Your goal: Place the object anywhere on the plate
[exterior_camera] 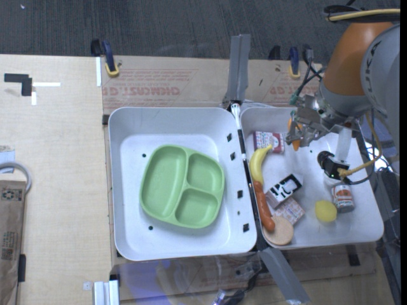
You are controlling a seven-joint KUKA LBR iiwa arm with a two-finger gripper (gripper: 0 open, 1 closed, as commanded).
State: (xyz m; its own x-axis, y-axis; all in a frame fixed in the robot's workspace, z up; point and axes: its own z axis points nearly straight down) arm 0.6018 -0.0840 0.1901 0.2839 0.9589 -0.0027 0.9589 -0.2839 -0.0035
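Overhead slanted view of the bench. Two shallow white bins are set side by side, divided by a grey bar. The left bin (124, 170) holds only the green plate (183, 186), a three-compartment dish laid flat near the bin's centre, with its largest section toward 9 o'clock; it is judged to be kept apart from the clutter so that a drop anywhere on it counts.

The right bin (362, 230) serves as the supply. A banana (257, 161) is seen along its 9 o'clock wall, with a carrot (264, 205) below it and a tan round disc (280, 232) at 6 o'clock. A small red-and-white carton (267, 140) lies at 11 o'clock, a black-and-white box (283, 189) near the centre, a lemon (325, 211) and a small can (343, 197) toward 4 o'clock. Which of these is the object to be moved cannot be told; all are still in the right bin, none on the plate.

The gripper (299, 132) is hung over the bin's 12 o'clock portion, just beside the carton, below the orange band of the arm (359, 49). Whether it is spread or pressed together cannot be told, and nothing is seen held in it. The task is judged to be at its start.

The bins rest on pale wooden boarding (51, 145), with a cardboard sheet (165, 81) clamped along the 12 o'clock edge and dark flooring beyond.
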